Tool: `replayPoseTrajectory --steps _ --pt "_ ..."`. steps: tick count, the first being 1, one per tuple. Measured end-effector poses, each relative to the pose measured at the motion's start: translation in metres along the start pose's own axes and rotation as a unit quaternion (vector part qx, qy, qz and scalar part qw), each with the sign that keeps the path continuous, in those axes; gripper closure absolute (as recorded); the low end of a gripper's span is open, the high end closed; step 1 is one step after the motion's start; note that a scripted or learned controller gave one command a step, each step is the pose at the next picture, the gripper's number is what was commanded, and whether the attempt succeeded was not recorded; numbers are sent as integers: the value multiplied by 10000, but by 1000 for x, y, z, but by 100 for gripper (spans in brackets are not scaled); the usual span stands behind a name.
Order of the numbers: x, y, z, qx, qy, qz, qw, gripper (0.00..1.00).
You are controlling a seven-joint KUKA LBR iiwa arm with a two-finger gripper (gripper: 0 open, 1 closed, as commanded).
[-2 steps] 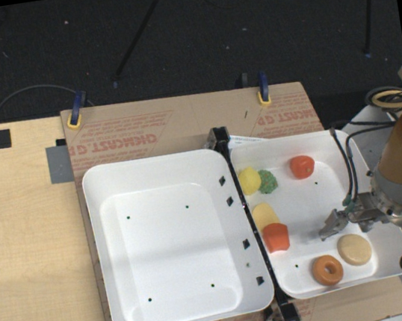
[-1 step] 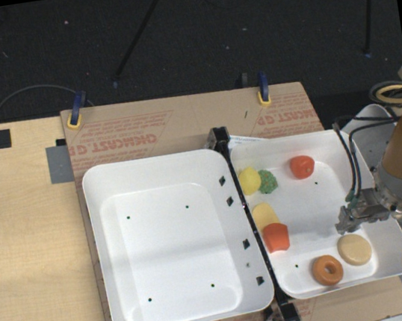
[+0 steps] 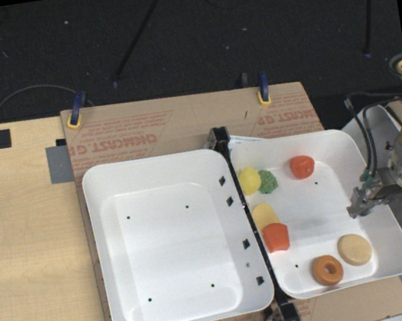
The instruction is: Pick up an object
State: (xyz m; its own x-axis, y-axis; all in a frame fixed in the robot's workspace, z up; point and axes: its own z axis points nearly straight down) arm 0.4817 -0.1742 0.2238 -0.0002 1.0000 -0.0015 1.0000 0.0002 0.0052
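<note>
The right bin [image 3: 372,166] holds several small items. A yellow round fruit [image 3: 249,181] and a green broccoli piece [image 3: 267,180] touch each other by the bin's left wall. A red tomato [image 3: 302,166] lies further back, and a pale yellow block [image 3: 264,215] lies against an orange-red block [image 3: 276,237]. At the front sit a brown doughnut [image 3: 327,270] and a beige disc [image 3: 354,249]. My gripper [image 3: 361,203] hangs at the bin's right rim, behind the beige disc and apart from every item, with nothing seen in it.
The left white bin [image 3: 110,208] adjoins the right one along a black divider strip [image 3: 242,217]. Both rest on a cardboard sheet [image 3: 180,125] held by two clamps at its back edge. Cables and the arm's body crowd the right side.
</note>
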Motion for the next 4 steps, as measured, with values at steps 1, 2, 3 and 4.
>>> replayPoseTrajectory --steps 1,2,3,4 --pt "0 0 19 38 9 -2 10000 100" --pt "49 17 27 34 9 -17 10000 100" --pt "94 42 26 29 6 -14 10000 100" --pt "150 50 26 29 12 -20 10000 100"
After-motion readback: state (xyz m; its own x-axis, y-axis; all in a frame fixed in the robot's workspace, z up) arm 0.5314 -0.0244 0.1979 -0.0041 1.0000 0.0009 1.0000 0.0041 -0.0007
